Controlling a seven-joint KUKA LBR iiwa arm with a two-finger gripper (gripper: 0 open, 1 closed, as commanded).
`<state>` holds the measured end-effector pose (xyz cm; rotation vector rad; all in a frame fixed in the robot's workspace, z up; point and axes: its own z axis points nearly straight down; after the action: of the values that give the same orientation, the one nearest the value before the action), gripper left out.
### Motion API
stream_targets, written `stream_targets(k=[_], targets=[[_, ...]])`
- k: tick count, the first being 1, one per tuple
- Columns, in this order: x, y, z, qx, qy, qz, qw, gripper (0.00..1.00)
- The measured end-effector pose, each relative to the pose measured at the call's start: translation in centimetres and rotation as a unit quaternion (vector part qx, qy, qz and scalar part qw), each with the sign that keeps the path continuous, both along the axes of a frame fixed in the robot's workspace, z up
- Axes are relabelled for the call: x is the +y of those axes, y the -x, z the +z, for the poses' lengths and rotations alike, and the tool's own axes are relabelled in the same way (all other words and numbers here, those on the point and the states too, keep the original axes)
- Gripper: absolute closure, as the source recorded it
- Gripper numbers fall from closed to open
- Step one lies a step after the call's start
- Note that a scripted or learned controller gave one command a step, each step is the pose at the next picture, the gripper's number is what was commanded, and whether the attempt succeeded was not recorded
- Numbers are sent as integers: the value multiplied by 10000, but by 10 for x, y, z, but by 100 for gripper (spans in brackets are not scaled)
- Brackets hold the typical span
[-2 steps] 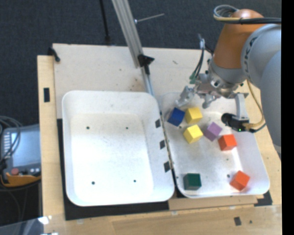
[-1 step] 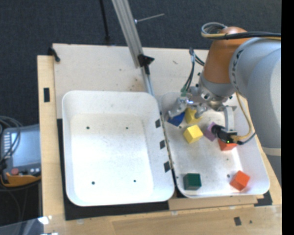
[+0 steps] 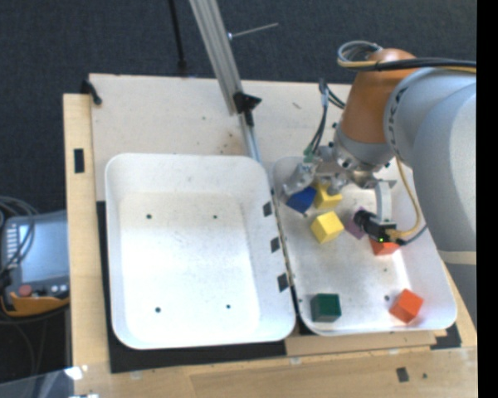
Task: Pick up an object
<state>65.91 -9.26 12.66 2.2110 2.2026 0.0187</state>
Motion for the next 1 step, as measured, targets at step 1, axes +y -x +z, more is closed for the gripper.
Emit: stream_targets(k=[1], targets=[[-1,-1,10,-19,-1,-19,10000,100]])
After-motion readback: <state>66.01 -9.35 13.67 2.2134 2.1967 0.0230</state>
